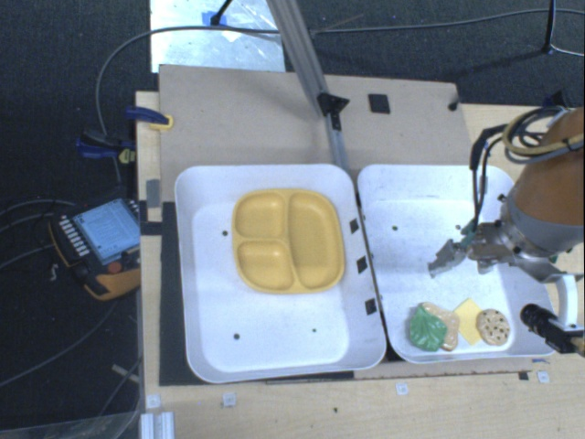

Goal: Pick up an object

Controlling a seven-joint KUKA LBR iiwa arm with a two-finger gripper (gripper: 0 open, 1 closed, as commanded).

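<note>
Lying below the jaws (445,256), apart: green toy (423,328), cookie (493,326).

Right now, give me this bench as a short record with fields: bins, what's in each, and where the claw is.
left bin: holds a yellow divided plate, three compartments, nothing visible in them
right bin: holds a green toy, a yellow wedge and a round cookie, clustered at its near edge
claw: over the right bin, up from the cluster, apart from all three items
held item: none seen at the claw
</note>
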